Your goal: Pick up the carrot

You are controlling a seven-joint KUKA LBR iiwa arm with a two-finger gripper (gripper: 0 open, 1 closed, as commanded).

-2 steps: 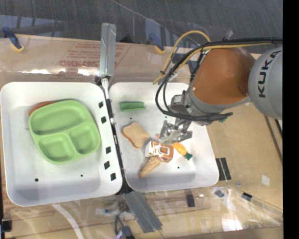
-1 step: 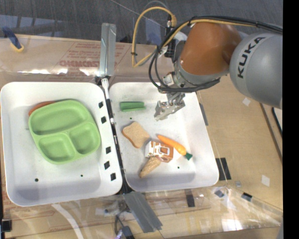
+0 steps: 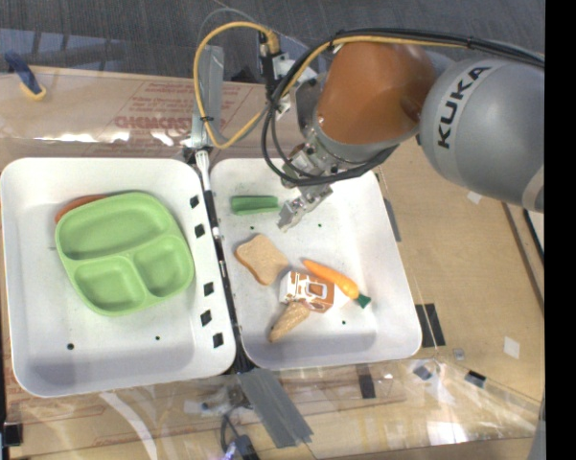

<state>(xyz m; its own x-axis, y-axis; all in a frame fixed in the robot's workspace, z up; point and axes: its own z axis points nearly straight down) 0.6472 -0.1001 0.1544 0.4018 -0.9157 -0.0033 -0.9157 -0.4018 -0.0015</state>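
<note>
1. The hand (image 3: pixel 297 206) hangs over the upper part of the right bin (image 3: pixel 393 295), below the arm's (image 3: pixel 460 113) orange band; whether its tips are spread or pressed together cannot be told, as they are small and blurred against the white floor, and nothing can be seen pinched in them.
2. Just left of the hand lies a green stick-shaped item (image 3: pixel 254 203), apart from it; what it is stays hard to make out.
3. Below the hand, a slice of bread (image 3: pixel 261 259) lies near the bin's left wall.
4. The carrot (image 3: pixel 334 280) lies on the floor of the right bin, lower right of the hand and well apart from it, slanting with its green end toward the lower right.
5. A small printed packet (image 3: pixel 309 291) touches the carrot's left end, and a tan cone-shaped piece (image 3: pixel 288 324) pokes out beneath it, partly covered.
6. In the left bin (image 3: pixel 29 333), a green divided tray (image 3: pixel 125 252) hides most of a reddish item (image 3: pixel 77 204) under its upper left rim.
7. Cables (image 3: pixel 232 84) loop above the bins on the counter (image 3: pixel 479 333).
</note>
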